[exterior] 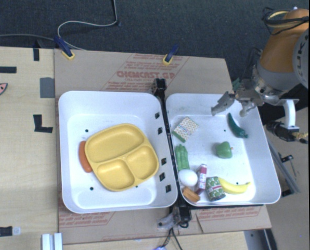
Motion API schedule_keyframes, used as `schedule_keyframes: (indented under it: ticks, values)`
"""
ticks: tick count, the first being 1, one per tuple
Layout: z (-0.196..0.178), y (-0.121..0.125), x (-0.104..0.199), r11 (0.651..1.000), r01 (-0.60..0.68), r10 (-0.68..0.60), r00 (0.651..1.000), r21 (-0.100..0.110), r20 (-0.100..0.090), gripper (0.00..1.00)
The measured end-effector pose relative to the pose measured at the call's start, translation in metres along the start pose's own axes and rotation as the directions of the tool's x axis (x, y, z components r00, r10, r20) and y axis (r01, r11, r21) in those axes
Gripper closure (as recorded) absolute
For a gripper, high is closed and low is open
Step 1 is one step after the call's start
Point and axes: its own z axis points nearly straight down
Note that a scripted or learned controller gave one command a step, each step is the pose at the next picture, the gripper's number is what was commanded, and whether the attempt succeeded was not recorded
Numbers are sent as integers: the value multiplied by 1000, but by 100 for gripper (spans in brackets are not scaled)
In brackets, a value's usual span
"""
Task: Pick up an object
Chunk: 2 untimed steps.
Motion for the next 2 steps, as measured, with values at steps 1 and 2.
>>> schedule_keyframes:
  ticks: [1, 2]
  values:
    - [106, -47, -9, 1000, -1, 1, 1000, 3, -1, 0]
    - [133, 12, -10, 1000, 0, 0, 1000, -5, 0, 0]
